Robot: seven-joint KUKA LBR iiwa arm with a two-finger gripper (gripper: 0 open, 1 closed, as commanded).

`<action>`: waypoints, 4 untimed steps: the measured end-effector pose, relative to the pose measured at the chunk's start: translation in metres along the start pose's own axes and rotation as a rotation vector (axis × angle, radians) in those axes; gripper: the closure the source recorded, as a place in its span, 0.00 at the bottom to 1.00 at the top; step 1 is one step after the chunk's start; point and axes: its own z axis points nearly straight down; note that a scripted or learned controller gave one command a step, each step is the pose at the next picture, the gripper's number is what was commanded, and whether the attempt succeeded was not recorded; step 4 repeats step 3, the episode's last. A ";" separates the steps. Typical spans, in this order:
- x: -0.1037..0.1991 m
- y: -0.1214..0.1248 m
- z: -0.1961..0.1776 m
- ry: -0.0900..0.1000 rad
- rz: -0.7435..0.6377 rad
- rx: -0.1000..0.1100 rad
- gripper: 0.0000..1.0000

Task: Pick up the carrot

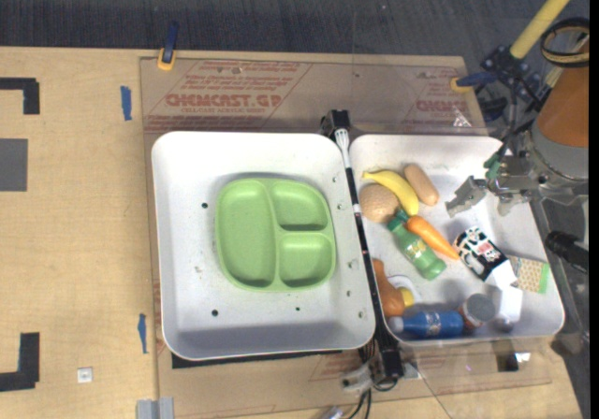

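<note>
The carrot (433, 237) is orange and lies at a slant in the middle of the right bin (547, 314), against the green bottle (417, 252). My gripper (485, 196) hovers over the bin's upper right part, up and to the right of the carrot and apart from it. Its two fingers stand spread, the left fingertip (462, 197) pointing down-left, with nothing between them.
Around the carrot lie a banana (396, 189), a brown potato (378, 203), a tan roll (422, 184), a black-and-white item (477, 252), a blue bottle (433, 322) and a grey can (479, 307). The left bin (182, 174) holds a green divided plate (276, 232).
</note>
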 end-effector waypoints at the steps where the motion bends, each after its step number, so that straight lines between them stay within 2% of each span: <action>1: 0.034 0.003 0.096 -0.004 -0.087 -0.010 0.00; 2: 0.035 0.003 0.088 -0.003 -0.083 -0.010 1.00; 3: 0.082 0.088 -0.025 -0.001 -0.068 -0.014 1.00; 4: 0.082 0.088 -0.025 -0.001 -0.068 -0.014 1.00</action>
